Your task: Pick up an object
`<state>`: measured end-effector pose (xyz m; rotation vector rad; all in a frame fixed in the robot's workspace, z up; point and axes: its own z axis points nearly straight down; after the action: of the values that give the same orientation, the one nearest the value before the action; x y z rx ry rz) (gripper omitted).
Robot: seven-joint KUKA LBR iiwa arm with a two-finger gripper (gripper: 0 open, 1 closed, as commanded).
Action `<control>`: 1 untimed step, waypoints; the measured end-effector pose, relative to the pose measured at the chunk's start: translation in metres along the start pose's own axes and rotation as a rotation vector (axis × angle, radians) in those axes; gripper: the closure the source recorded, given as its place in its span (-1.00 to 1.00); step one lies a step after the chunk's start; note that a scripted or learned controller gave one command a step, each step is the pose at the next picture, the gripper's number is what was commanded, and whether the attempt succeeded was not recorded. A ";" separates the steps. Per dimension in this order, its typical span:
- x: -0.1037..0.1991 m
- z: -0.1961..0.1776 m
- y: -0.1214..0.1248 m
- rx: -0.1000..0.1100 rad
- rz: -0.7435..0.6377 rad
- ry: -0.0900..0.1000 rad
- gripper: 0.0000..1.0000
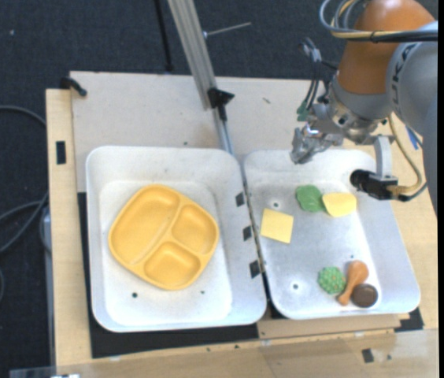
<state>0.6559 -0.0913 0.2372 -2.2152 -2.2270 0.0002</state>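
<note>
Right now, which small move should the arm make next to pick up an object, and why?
Probably lower the end effector forward and down toward the round green toy piece. The end effector hangs above the far edge of the right white bin, with nothing between its fingers, and that green piece, touching a yellow piece, lies nearest.

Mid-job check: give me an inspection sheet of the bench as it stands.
Surface: bench bears left bin and right bin, side by side.
Job's things: right bin holds a yellow square, green piece touching a yellow piece, green ball, drumstick, brown piece.
Clutter: yellow tray in left bin.
Gripper: gripper above right bin's far edge, holding nothing seen.
Cables: loops on arm; one on the floor at left.
Surroundings: metal post, dark floor.
</note>
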 end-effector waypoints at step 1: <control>0.042 0.002 -0.004 0.000 0.000 0.000 1.00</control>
<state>0.6520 -0.0494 0.2356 -2.2151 -2.2272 -0.0004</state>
